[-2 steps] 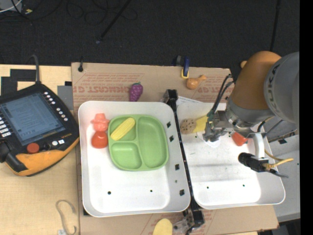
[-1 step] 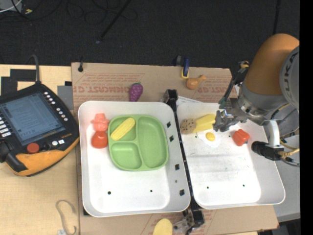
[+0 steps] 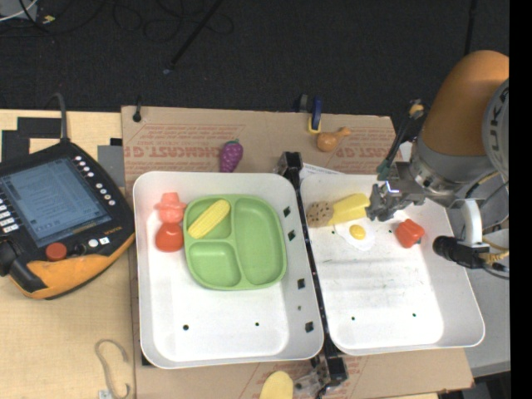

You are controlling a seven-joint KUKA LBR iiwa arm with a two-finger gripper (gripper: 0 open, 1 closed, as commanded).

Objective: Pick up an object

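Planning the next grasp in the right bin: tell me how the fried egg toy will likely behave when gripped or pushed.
The fried egg toy lies flat on the right bin's floor, so fingers would probably struggle to get under it. It looks like thin, light plastic, so a push would likely slide it, not roll it. The cheese wedge close behind may block it.

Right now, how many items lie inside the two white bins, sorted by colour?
Green: 1, divided plastic plate
Yellow: 3, corn cob, cheese wedge, fried egg
Red or pink: 3, pink figure, red cup, red block
Brown: 1, cookie
Total: 8
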